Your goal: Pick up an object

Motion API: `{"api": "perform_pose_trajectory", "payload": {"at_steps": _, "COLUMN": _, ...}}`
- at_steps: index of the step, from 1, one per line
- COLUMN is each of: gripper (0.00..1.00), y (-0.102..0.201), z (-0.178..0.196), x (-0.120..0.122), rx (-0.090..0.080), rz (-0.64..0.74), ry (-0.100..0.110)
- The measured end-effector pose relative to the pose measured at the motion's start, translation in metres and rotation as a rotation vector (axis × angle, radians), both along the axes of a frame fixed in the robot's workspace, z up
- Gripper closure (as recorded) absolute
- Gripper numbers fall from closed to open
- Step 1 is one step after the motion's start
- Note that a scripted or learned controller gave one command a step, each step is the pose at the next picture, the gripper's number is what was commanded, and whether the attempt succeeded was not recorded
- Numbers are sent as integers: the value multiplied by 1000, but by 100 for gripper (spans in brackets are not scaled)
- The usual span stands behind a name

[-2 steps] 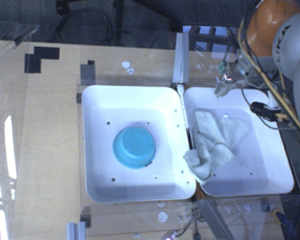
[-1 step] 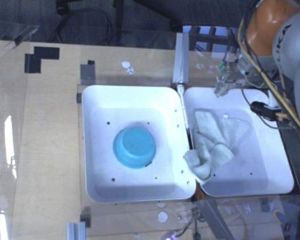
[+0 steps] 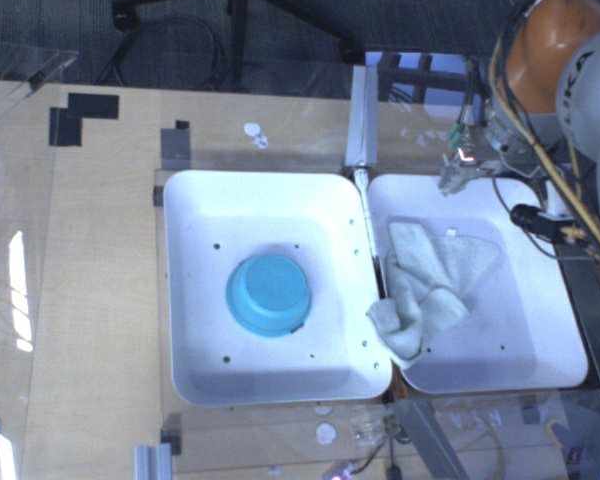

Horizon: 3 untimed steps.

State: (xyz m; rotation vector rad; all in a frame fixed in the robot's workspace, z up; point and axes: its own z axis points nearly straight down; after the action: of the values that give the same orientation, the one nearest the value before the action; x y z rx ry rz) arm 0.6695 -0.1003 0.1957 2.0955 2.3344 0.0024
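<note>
The gripper [image 3: 458, 171], its grip state impossible to tell, hovers above the right bin's [image 3: 540, 368] far edge; the white cloth [image 3: 430, 283] drapes over its left edge.

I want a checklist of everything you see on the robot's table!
Surface: wooden bench with two white bins, left bin and right bin.
Job's things: blue bowl upside down in the left bin; grey cloth crumpled in the right bin, draped over the left wall.
Clutter: small white bits on the bench.
Gripper: gripper above the right bin's back edge, holding nothing.
Cables: yellow and black cables along the arm.
Surroundings: black stand legs on grey carpet.
</note>
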Motion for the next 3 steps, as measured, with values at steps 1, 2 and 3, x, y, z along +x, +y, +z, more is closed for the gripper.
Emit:
{"api": "perform_pose_trajectory", "payload": {"at_steps": 1, "gripper": 100, "y": -20, "z": -8, "x": 0, "rx": 1, "rz": -51, "ry": 1}}
{"api": "perform_pose_trajectory", "payload": {"at_steps": 2, "gripper": 100, "y": -17, "z": -5, "x": 0, "rx": 1, "rz": -66, "ry": 0}}
{"api": "perform_pose_trajectory", "payload": {"at_steps": 3, "gripper": 100, "y": -15, "z": 6, "x": 2, "rx": -1, "rz": -59, "ry": -6}}
